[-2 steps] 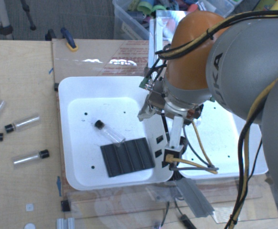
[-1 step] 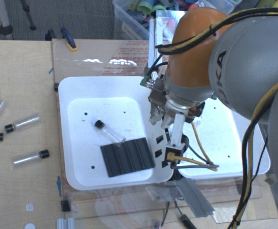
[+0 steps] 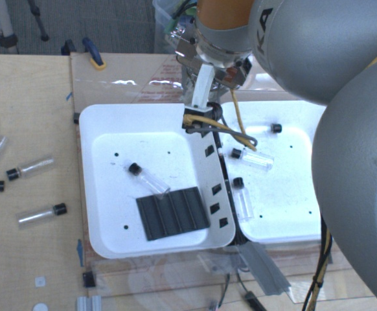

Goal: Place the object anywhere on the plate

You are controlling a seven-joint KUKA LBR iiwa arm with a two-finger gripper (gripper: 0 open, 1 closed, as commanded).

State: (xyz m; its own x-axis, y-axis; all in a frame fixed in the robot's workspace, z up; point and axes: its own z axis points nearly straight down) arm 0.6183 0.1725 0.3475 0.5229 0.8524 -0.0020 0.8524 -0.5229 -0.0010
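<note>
Gripper hangs at the back of the bins, over the rim where the left bin meets the right bin. You can't tell from this angle whether it's open or closed. Nothing shows in its grasp, so don't log a hold.

Task thing, my read: the capped vial lying flat in the left bin, black cap toward the back-left. Its clear end is just beside or touching the top edge of the plate; can't tell which. The plate is the dark ribbed slab at the front of the left bin, sitting slightly askew. The vial isn't on it, so the placing isn't done.

Two more vials and a loose black cap lie in the right bin. Spare tubes lie on the bench, well apart from both bins.

Risks you should watch:
- Wrong target: the gripper is nearer the right-bin vials than the one by the plate.
- Slip: the vial is round, clear and slick, so an off-centre pinch likely squirts it out.
- Plate shove: coming down that close to the plate edge could push or tip it.
- Roll-off: dropped across the ribs, the vial may roll off the plate.
- False success: the vial only leaning on the plate edge.
</note>
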